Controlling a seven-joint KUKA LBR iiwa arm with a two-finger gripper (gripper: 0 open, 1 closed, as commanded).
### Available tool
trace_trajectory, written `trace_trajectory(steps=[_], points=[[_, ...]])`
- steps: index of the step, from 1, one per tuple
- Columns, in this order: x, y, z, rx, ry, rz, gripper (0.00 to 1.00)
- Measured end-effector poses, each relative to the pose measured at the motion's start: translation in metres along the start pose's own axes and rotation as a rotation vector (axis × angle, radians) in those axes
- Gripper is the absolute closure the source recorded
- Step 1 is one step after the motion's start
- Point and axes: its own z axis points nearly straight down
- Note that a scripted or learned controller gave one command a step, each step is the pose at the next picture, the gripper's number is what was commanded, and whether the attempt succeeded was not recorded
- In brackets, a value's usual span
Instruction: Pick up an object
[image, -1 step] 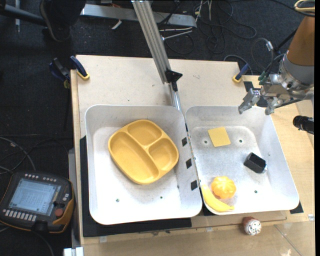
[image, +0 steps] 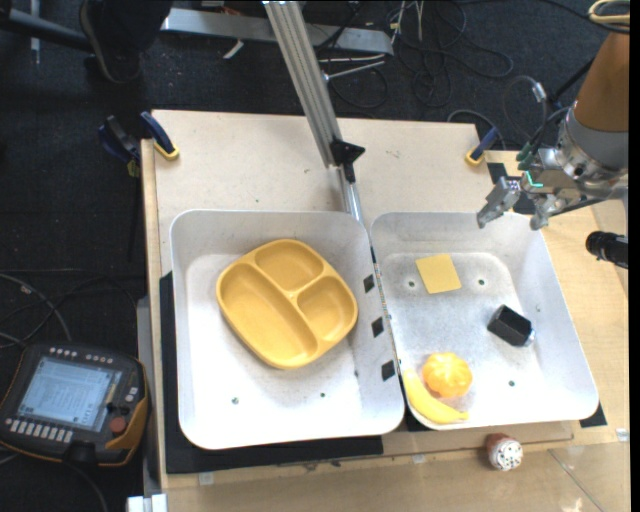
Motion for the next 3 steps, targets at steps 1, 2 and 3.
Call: trace_trajectory(steps=[1,2,3], points=[[0.001,0.002,0.043,0.003,0.001,0.001,0.0],[-0.002,0.008,0.105,0.004,0.001,0.002,0.0],[-0.003,0.004,0.149,0.003,0.001,0.002,0.0]])
